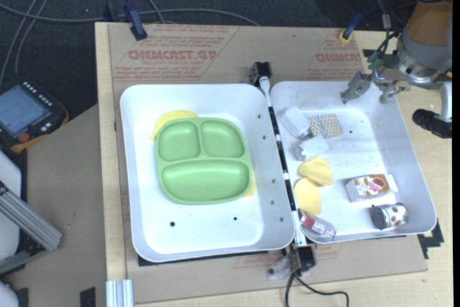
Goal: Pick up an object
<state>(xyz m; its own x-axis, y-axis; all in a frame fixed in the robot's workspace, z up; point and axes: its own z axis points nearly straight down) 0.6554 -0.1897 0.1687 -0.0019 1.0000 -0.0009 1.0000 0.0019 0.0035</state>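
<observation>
The right bin (402,154) holds the loose objects on offer. Along its left side lie two pale yellow lumps: the upper yellow piece (315,172) and, just below and touching it, the lower yellow piece (307,196). Near the bin's lower left corner rests a small red-and-silver packet (318,228). Farther right sits a small white-and-red carton (370,187), and just below it a small dark-and-red can (389,215) lies on its side near the bottom rim. Toward the upper left of the bin are a grey-white wrapped piece (295,121), a speckled square pad (325,126) just beside it, and a pale grey block (310,148) below them. The gripper (374,88) hangs over the bin's upper right part, well apart from all these objects; its two fingers (354,90) stand spread apart with nothing between them. Above it the arm's orange band (430,26) and grey wrist reach in from the right. The left bin (136,154) carries a green three-compartment tray (204,159) with a yellow piece (171,118) peeking out from under its upper left corner. Both bins rest on a brown cardboard sheet (215,47) printed with red lettering, held at its top edge by a blue clamp (134,20).
</observation>
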